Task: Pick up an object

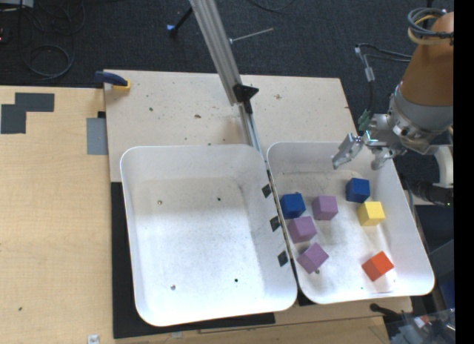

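Nearest the camera, low in the right bin (415,283), an orange cube (378,265) sits by itself close to the front rim, with open floor on all sides, which in my judgement makes it the easiest candidate. Left of it, three purple cubes (312,256), (301,227) and (324,207) run in a loose stagger along the bin's left wall, near one another; the crowding and the wall beside them could hinder a clean descent there. A blue cube (292,204) lies just beside the topmost purple one, close to the divider between the bins. Farther right, a yellow cube (371,213) rests just below a second blue cube (358,190), the two nearly touching.

Beyond these, the gripper (363,150) hangs above the far end of the right bin, its two fingers spread apart and holding nothing. The second blue cube is the nearest thing under it, so that seems the likely target.

The left bin (141,187) shows only dark specks. Behind both bins, a slanted aluminium post (218,46) rises from the bench (178,105), well clear of the arm's reach from the right.
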`<control>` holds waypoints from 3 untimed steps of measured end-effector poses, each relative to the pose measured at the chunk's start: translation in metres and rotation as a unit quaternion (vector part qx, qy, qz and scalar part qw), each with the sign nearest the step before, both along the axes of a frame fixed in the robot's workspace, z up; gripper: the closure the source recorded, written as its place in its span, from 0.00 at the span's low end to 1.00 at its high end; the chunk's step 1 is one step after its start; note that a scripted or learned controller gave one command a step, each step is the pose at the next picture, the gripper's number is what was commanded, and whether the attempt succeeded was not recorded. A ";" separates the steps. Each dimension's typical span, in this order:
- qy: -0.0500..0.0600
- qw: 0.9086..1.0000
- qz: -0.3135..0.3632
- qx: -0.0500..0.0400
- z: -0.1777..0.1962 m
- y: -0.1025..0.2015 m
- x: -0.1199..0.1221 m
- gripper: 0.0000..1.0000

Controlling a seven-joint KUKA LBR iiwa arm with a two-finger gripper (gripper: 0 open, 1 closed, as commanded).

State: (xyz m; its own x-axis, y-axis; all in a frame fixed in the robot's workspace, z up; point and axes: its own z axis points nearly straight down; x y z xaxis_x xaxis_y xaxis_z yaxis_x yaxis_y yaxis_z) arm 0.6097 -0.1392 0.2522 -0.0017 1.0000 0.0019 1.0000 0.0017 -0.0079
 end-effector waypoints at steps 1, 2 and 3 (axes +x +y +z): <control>-0.002 1.000 0.000 0.000 0.003 0.000 0.001 0.00; 0.001 1.000 -0.001 0.000 -0.062 0.003 -0.002 0.00; 0.001 1.000 -0.001 0.000 -0.121 0.001 -0.013 0.00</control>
State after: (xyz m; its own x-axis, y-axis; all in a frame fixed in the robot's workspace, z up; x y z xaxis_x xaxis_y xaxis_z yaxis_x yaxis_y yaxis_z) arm 0.5968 -0.1380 0.1310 0.0012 1.0000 0.0017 0.9999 -0.0012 -0.0101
